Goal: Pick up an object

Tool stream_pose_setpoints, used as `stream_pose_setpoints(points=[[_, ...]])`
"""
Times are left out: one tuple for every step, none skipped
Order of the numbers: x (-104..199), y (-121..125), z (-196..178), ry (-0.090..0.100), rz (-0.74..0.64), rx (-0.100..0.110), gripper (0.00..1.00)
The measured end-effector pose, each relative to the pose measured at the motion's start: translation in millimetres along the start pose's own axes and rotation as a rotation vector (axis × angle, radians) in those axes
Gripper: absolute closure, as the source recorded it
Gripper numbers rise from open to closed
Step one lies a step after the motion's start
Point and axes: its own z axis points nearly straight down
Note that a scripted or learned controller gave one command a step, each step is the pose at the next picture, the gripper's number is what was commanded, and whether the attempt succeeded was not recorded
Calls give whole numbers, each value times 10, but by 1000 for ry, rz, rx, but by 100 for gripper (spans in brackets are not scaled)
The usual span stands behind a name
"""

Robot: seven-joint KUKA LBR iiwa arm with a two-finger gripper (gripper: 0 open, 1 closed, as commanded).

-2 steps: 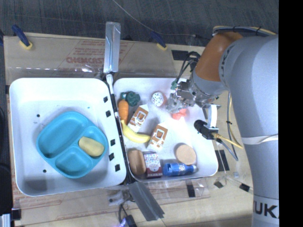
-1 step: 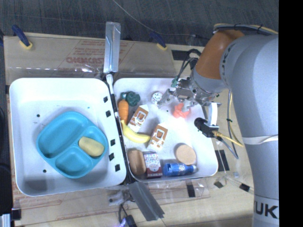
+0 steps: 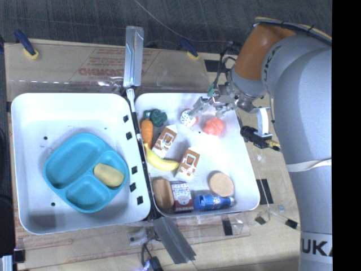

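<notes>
The grey arm (image 3: 304, 129) poises its gripper (image 3: 207, 107), fingers spread and empty, beside the pink ball (image 3: 214, 126), nothing lifted yet.

Dark grey carpet floor (image 3: 67, 7) across the top of the frame; tan bench (image 3: 169, 58) below, blue clamps (image 3: 25, 44) on its upper edge.
</notes>
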Motion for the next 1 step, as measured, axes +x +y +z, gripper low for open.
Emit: stream_pose_setpoints(points=[[142,18,122,2,-198,2,0]])
